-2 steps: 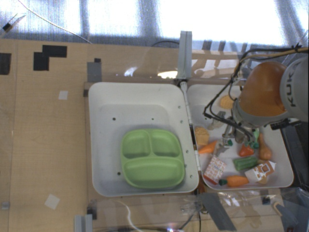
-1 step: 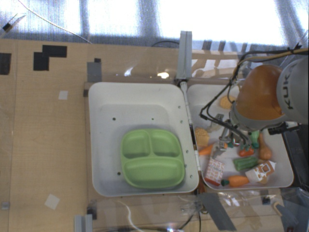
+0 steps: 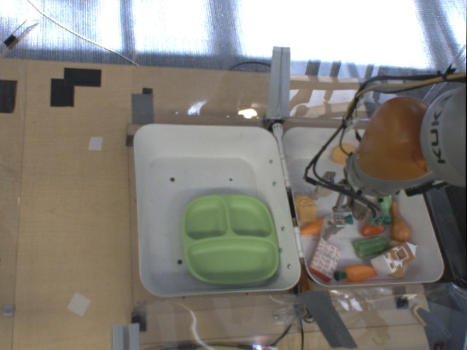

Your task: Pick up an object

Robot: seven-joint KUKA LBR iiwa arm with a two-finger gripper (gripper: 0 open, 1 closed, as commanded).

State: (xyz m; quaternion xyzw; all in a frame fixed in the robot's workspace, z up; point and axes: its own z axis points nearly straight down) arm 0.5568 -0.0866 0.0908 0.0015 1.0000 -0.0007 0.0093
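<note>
while the arm point(image 3: 398, 141) hangs over your right bin point(image 3: 436, 265) of toy food, its jaws' state you cannot tell; the green plate point(image 3: 230, 238) lies in the left bin point(image 3: 157, 166).

Small toy foods point(image 3: 363, 247), orange, green and white, lie jumbled in the right bin point(image 3: 436, 267).

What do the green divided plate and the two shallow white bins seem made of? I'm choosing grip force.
The green divided plate: likely moulded plastic, matte; rounded compartment ridges, uniform colour. The left white bin and right white bin: probably smooth plastic with rounded rims and soft glare, though the material is not certain.
</note>
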